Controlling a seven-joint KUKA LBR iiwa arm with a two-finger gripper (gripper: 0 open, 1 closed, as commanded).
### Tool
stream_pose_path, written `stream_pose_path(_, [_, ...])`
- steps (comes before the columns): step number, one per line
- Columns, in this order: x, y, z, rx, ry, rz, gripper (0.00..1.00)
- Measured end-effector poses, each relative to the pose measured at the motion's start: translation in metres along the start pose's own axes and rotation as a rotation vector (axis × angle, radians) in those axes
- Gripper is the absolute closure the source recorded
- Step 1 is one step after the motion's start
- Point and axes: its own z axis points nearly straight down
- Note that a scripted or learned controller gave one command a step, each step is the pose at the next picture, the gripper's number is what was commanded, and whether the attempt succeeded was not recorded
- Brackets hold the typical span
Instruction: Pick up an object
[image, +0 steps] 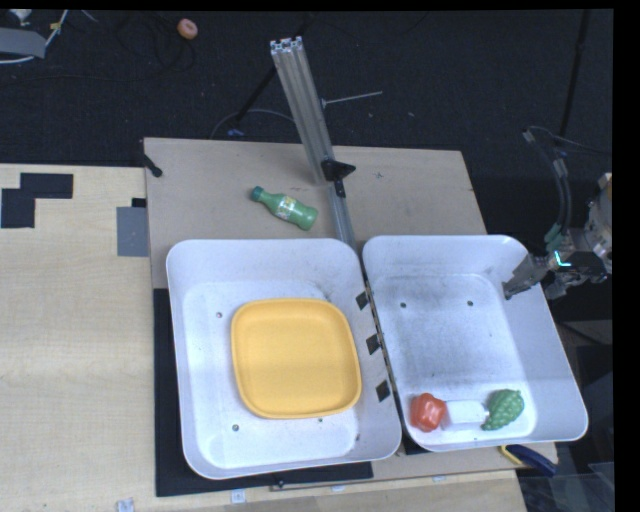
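The camera view looks down at a slant on two shallow white plastic bins set side by side on a pale tabletop (420, 180). The left bin (200, 270) holds a square yellow plastic plate (296, 357) lying flat near its middle. The right bin (470, 330) has three small things in a row along its near edge: a red round toy fruit (428, 411), a small white block (464, 411) touching it, and a green knobbly toy vegetable (503, 408) just beside the block. Nothing lies over them (the rest of that bin's floor is bare, with grey scuffing).

Behind the bins, a green plastic bottle with a white label (285, 207) lies on its side on the tabletop, near a slanted grey metal rail (308, 105) that runs down to the gap between the bins.

The claw (522, 281) hangs over the right bin's far right corner, well apart from the three things. It is dark and small, and partly cut off at the edge, so I cannot tell how it stands.
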Motion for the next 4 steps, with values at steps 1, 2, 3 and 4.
stream_pose_path(1, [0.0, 0.0, 0.0, 0.0, 0.0, 0.0, 0.0])
stream_pose_path(2, [0.001, -0.007, 0.045, 0.003, 0.001, -0.001, 0.0])
stream_pose_path(3, [0.002, -0.006, 0.087, 0.004, 0.001, -0.001, 0.0])
stream_pose_path(4, [-0.002, -0.004, 0.149, 0.005, 0.001, -0.001, 0.0])
